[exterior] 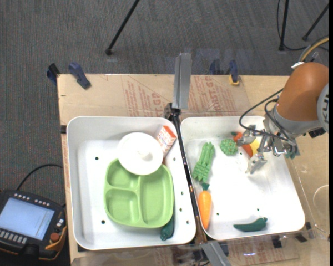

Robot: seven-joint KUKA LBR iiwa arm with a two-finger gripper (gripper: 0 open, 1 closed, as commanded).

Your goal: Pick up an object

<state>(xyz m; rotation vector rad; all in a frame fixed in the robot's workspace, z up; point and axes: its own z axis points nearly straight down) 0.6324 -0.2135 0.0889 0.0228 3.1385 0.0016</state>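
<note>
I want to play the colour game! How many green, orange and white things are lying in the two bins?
Green: 5 - divided plate, asparagus bunch, broccoli, dark green pepper, dark green piece by the plate's corner
Orange: 2 - carrot, orange-and-white carton
White: 1 - round lid
Total: 8, not counting the small orange and yellow bits by the tool, which are too hidden to tell.

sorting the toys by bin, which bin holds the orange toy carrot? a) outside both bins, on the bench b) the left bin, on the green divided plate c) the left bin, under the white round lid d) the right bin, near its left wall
d: the orange toy carrot lies in the right white bin, close to its left wall, just below the green toy asparagus bundle.
</note>
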